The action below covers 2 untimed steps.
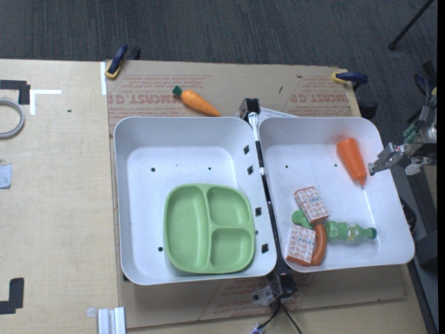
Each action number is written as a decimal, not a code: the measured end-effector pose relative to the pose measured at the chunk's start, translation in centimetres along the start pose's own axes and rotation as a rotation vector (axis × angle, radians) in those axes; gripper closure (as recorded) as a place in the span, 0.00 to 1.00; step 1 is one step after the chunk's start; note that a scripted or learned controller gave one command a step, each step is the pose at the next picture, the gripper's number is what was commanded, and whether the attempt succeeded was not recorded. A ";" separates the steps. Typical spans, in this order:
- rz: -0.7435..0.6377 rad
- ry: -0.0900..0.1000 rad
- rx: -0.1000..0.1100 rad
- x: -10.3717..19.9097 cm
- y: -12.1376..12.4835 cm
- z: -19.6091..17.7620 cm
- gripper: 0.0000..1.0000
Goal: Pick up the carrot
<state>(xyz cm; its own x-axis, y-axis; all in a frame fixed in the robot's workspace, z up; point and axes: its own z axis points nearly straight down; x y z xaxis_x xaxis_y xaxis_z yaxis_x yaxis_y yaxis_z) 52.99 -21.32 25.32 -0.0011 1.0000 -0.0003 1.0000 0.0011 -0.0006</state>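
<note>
Overhead view of a worktop (55, 207) with two white bins side by side. The carrot (197, 101) lies outside both, on a cardboard sheet (306, 92) just beyond the far rim of the left bin (132, 200). Its long axis runs from leafy end at 10 o'clock to tip at 4 o'clock. The gripper (386, 160) hangs over the right bin's (389, 245) right edge, beside an orange tapered object (351, 158). Whether it is open or closed cannot be told, and nothing is visibly held. The carrot lies well apart from the gripper, toward 10 o'clock. The cardboard around it is flat and clear, apart from the bin rim close at 6 o'clock.
</note>
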 end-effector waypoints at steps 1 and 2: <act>-0.069 0.000 0.000 1.0 1.3 10.4 0.00; -0.109 0.000 -0.001 3.6 8.7 13.0 0.00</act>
<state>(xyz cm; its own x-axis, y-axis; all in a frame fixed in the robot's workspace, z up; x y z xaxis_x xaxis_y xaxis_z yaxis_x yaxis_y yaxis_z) 61.65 -17.67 12.31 -0.1096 0.9940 -0.0005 0.9940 0.1096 0.0002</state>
